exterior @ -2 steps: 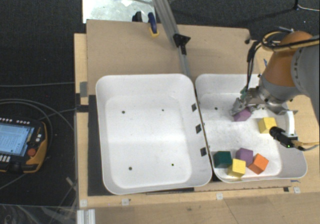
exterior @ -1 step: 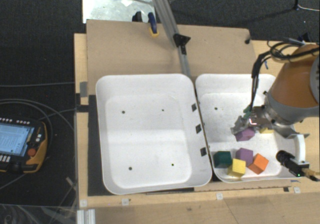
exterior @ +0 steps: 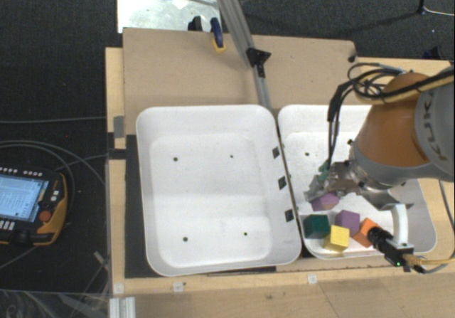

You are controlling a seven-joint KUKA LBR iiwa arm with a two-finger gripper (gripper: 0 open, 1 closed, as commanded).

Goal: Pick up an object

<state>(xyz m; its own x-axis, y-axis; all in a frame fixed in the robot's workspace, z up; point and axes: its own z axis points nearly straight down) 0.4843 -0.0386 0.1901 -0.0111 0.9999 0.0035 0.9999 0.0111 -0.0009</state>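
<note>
Five small blocks crowd the lower right of the frame, inside the right bin (exterior: 298, 121): a pale purple block (exterior: 326, 201), green cube (exterior: 317, 225), yellow cube (exterior: 339, 238), purple cube (exterior: 348, 220), orange block (exterior: 365, 231). My claw (exterior: 328, 183) hangs right over the pale purple one to take it; whether it is apart or together I cannot tell. The left bin (exterior: 206, 121) waits beside, on the desk (exterior: 185, 67).

We count two white bins (exterior: 213, 117) and five small blocks: one green (exterior: 317, 225), one yellow (exterior: 339, 238), two purple (exterior: 348, 220), and one orange (exterior: 365, 231).
</note>
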